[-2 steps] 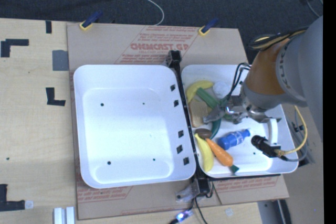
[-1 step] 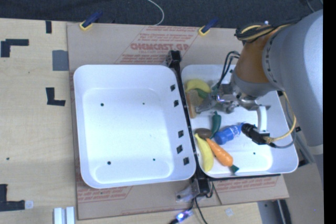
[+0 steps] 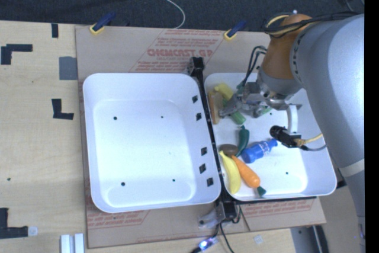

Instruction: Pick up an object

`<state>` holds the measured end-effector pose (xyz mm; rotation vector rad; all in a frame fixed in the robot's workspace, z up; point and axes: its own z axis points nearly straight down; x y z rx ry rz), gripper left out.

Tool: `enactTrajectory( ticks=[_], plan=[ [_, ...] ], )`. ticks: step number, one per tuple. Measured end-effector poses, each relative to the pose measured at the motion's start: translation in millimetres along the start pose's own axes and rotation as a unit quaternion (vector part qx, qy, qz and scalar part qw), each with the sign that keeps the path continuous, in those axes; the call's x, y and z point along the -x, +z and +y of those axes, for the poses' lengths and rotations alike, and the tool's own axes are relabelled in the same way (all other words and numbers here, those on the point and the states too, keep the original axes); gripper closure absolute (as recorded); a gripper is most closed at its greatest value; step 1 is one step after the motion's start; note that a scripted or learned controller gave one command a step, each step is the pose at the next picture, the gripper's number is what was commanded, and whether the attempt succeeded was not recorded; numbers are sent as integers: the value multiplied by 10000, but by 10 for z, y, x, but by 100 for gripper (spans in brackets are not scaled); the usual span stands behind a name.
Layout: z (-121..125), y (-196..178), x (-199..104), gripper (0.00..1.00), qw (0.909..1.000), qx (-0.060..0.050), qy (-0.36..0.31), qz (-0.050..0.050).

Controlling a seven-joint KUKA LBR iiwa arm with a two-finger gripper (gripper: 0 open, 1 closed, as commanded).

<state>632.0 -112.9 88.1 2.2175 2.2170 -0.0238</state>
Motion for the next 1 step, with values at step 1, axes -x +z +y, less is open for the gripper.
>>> enactTrajectory(
  ticks=[1],
  plan=[
    [236, -5, -19, 0, 10000, -32, 30, -43]
  ],
)
